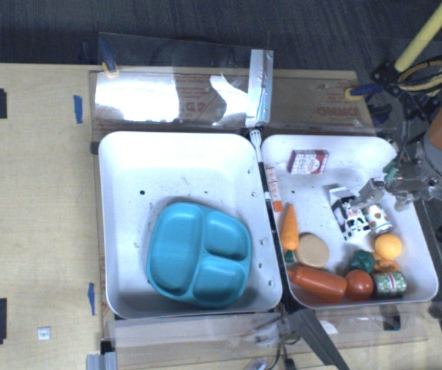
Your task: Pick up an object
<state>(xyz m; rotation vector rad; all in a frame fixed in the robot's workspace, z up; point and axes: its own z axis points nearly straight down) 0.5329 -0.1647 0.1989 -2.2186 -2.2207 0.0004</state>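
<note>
Gripper (376, 190) sits low over the right bin (429, 291), just above the black-and-white carton (353, 216); whether it is open or closed cannot be told. Carton judged light, thin-walled and crushable; best taken across its narrow flat sides. No print is legible on it, nor on the red-and-white packet (308, 162) near the far wall.
</note>
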